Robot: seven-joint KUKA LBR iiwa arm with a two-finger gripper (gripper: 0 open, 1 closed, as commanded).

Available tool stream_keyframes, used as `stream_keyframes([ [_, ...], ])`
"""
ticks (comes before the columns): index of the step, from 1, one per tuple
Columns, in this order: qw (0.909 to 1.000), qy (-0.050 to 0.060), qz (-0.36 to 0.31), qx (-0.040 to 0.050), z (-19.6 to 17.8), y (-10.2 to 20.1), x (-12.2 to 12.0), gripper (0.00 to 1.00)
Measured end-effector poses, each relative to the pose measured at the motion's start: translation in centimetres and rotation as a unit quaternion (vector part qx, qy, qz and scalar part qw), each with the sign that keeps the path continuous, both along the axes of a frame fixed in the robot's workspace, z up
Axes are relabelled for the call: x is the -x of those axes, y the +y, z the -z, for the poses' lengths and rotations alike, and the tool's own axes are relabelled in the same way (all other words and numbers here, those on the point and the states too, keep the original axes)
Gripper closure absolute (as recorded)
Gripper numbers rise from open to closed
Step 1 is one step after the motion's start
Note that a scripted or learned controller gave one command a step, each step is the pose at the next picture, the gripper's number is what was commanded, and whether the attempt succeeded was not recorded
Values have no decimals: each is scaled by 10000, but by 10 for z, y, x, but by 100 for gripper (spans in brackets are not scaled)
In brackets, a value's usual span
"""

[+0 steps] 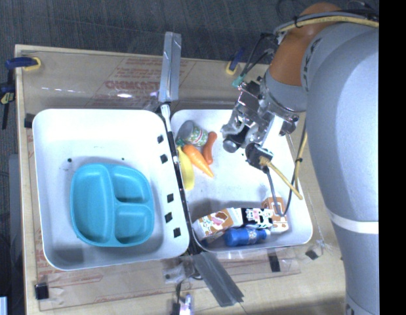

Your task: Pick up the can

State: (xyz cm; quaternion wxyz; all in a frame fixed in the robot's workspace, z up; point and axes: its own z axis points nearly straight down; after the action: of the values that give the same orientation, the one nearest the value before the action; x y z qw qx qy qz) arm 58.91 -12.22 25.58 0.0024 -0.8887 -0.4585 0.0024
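Can (189,133) lies at 11 o'clock in right bin (291,231), touching carrots (201,156). Gripper (241,144) hovers w/ fingers spread, holding nothing, just to can's 3 o'clock. Risk: fingers snag a carrot instead, or can rolls vs. bin wall.

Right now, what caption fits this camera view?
Robot hand hovers over the right bin, near the can.

The can (191,134), grey-topped with a green and reddish side, is seen lying tilted in the right bin's far left corner, left of the gripper (241,146) and apart from it.
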Motion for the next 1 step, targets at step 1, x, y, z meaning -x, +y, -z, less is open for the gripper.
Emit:
stream_keyframes([
  [1, 9990, 5, 455, 4, 36, -16, -44, 100],
])
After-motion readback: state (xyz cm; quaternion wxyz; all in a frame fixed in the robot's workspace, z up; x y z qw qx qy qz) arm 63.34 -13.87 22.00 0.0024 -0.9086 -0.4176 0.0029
